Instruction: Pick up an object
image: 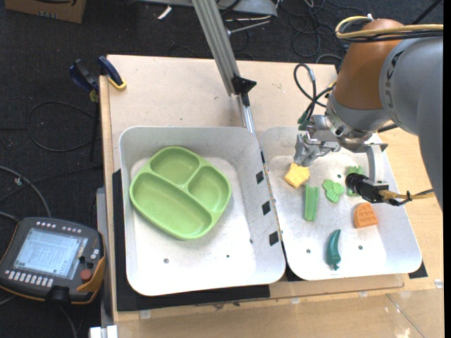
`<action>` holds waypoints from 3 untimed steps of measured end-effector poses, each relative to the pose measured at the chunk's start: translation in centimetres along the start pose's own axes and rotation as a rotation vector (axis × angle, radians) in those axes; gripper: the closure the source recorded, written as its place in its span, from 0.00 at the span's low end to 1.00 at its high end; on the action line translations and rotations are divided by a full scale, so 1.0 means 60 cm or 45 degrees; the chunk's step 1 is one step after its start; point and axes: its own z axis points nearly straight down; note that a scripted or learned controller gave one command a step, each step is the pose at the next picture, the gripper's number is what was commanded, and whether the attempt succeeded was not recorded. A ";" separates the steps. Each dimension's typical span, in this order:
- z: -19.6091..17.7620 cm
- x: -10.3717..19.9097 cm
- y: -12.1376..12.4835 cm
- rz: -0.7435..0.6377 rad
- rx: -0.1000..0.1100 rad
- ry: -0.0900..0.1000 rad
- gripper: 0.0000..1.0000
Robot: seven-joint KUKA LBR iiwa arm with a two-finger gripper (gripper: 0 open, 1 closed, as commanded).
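My gripper (306,156) hangs over the upper left part of the right bin (394,259), just above a yellow wedge-shaped block (297,176). Its fingertips are close to the block's top edge, and nothing shows between them. Further right in the same bin lie a long green stick (311,203), a small green leafy piece (333,189), an orange waffle-like piece (364,215) and a teal pepper-shaped piece (333,249). Another green piece (354,172) is partly hidden behind a black fitting on the arm.
The left bin (141,259) holds a green divided plate (181,191). A metal pole (218,37) slants down between the bins. A teach pendant (49,255) lies on the floor at lower left. A blue and yellow clamp (106,72) grips the bench's top left corner.
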 end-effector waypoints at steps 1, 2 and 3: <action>-0.017 -0.005 0.012 -0.001 -0.005 0.000 1.00; -0.021 -0.012 0.022 -0.001 -0.005 0.000 1.00; -0.015 -0.002 0.027 -0.001 -0.003 0.000 1.00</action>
